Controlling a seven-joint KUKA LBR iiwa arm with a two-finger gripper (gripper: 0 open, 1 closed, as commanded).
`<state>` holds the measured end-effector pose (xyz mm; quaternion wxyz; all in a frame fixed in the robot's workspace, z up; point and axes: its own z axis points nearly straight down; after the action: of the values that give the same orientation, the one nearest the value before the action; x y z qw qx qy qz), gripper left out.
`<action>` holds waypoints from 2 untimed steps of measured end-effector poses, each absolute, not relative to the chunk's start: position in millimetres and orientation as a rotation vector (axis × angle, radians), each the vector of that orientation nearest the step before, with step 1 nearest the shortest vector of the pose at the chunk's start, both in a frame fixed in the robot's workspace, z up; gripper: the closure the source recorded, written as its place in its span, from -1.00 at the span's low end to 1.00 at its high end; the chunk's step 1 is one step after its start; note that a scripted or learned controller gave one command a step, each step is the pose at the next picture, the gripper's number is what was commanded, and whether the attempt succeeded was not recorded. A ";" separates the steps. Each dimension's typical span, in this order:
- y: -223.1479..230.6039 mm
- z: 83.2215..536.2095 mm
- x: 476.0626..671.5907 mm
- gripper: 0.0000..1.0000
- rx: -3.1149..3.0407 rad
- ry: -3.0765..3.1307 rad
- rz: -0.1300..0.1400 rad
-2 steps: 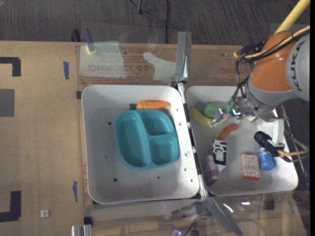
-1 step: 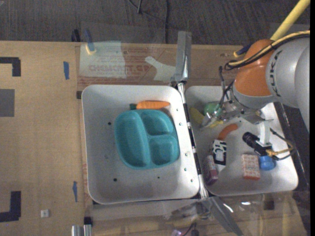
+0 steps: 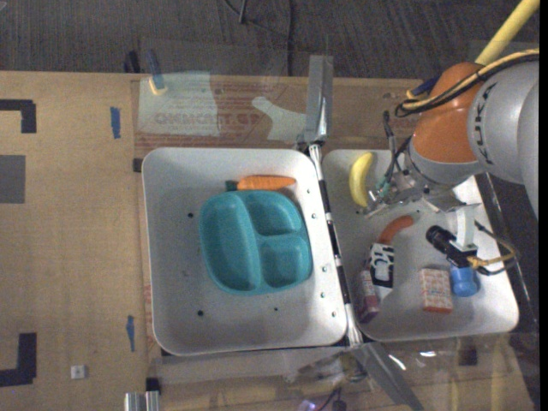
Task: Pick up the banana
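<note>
Yellow identifies the banana [image 3: 361,178]. It lies on the floor of the right bin [image 3: 505,311], in the far left corner, and runs lengthwise along the left wall with its curve bowed toward that wall.

My gripper [image 3: 383,197] is low over the same bin, just to the right of the banana's near end. This view does not confirm contact between the two. Whether my grip is set wide or narrow cannot be told, because the orange band [image 3: 445,131] and the wrist below it cover most of the mechanism from above.

Other contents of the right bin:
- an orange-red oblong item [image 3: 396,227], just on the near side of my gripper;
- a black-and-white pack [image 3: 382,264], nearer again than that item;
- a dark slim container [image 3: 366,294], against the left wall toward the near side;
- a small orange-and-white box [image 3: 436,289], to the right of the pack and apart from it.

Contents of the left bin [image 3: 163,315]:
- a teal divided plate [image 3: 255,240] with three compartments, around the middle of the bin;
- an orange carrot [image 3: 266,181], at the plate's far edge, touching or almost touching its rim.

Both bins stand side by side on a tan bench [image 3: 68,229] that carries blue tape marks [image 3: 115,122].
</note>
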<state>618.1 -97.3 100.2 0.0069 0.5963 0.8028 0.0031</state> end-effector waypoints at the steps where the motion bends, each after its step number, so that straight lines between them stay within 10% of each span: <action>1: -32.8 249.1 647.4 1.00 1.864 2.526 0.002; 2: -82.4 207.7 665.5 1.00 1.893 2.505 0.000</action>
<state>665.5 -82.4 207.7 0.0007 0.6028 0.7979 -0.0001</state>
